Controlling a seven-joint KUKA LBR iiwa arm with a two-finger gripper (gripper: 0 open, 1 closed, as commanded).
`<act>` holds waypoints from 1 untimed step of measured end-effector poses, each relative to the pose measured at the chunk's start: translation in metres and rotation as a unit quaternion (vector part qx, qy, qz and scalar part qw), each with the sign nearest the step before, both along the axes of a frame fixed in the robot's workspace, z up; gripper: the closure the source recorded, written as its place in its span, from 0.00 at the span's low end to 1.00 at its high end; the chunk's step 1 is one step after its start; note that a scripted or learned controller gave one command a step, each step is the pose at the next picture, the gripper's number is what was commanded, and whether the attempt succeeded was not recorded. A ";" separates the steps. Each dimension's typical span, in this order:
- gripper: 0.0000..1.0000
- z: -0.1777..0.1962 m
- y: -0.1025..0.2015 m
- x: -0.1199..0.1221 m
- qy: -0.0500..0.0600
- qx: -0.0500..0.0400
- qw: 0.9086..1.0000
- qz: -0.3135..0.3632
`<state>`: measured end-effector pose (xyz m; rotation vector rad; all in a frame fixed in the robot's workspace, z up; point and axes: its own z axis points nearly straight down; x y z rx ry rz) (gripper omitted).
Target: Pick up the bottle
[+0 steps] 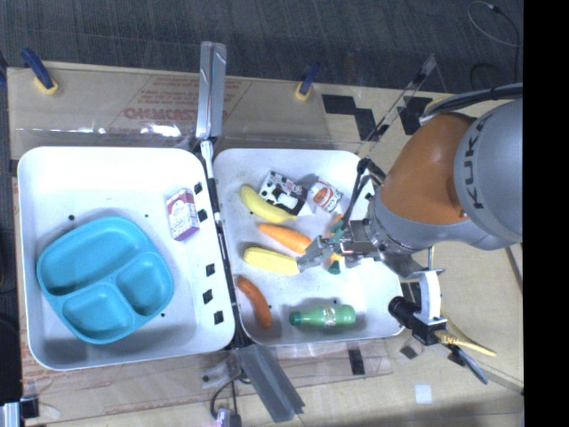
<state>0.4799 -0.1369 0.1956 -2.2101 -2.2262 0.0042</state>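
Low in the right bin [233, 163], near its front wall, the green bottle [322, 317] lies on its side — untouched and apart from the gripper [322, 254], which hangs over the bin's middle beside the carrot [284, 237]. Whether anything sits in that gripper I cannot tell. The approach step looks unfinished — the next move calls for shifting toward the front wall and descending across the bottle's body.

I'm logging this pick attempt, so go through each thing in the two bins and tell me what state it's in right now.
green bottle: lying on its side, right bin, front, not gripped.
gripper: low over the right bin, above the bottle.
bananas: lying flat.
carrot: lying flat between the bananas.
sausage: lying near the divider.
blue tray: upright, left bin.
small box: lying flat, left bin.
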 end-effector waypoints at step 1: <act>1.00 0.009 0.000 0.001 0.001 0.000 1.000 0.003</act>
